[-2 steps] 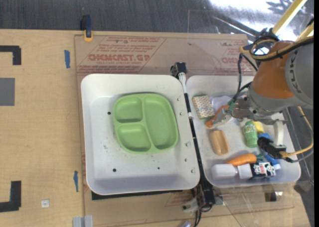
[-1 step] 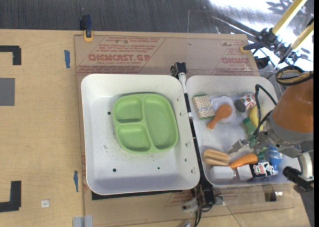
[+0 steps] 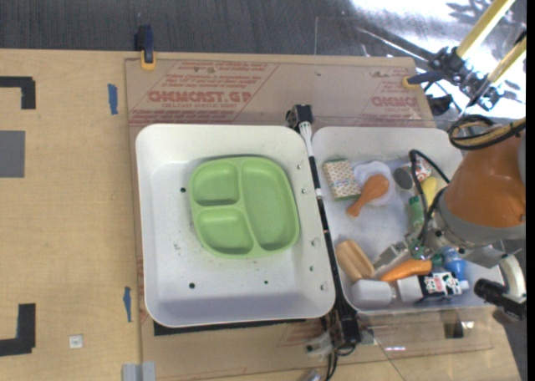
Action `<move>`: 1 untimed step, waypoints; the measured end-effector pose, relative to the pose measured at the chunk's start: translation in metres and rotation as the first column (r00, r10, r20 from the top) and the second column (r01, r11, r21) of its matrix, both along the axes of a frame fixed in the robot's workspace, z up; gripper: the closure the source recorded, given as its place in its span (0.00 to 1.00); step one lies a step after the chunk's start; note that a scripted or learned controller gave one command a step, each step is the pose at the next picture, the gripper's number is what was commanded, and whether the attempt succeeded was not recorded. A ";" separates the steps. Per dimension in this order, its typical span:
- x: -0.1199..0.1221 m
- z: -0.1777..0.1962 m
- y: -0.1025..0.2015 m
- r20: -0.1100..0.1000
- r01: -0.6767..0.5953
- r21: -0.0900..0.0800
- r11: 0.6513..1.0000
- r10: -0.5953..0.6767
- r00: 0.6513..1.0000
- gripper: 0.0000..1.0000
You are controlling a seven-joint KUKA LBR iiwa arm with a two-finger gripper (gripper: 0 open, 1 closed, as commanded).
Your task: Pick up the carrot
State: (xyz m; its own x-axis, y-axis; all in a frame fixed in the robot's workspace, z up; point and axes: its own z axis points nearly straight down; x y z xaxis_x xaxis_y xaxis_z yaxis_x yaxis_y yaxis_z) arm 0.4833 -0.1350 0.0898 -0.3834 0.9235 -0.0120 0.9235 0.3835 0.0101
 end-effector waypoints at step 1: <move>-0.001 0.000 -0.011 -0.005 -0.255 -0.002 0.967 0.255 0.967 0.00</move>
